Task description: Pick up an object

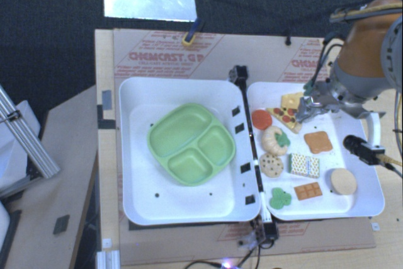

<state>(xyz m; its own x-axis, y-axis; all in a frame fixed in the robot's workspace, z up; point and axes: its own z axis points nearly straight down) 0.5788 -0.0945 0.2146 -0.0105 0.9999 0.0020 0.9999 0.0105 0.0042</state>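
Observation:
The right bin (371,198) holds several toy foods: a red tomato (261,118), a pizza slice (283,115), a yellow cheese wedge (291,100), a brown toast (318,142), a cream pastry (274,138), a speckled cookie (271,165), a checked wafer (304,165), an orange waffle (308,191), a green broccoli piece (280,198) and a beige disc (344,181). My gripper (305,111) hangs low over the bin's back, just right of the pizza slice and the cheese, above the toast. No object is visibly lifted.
The left bin (135,198) carries a green divided plate (191,143). A black ridge with clips (249,142) separates the bins. A black cylinder with a cable (362,149) juts over the right bin's right side. The grey and orange arm (371,47) looms over the back right.

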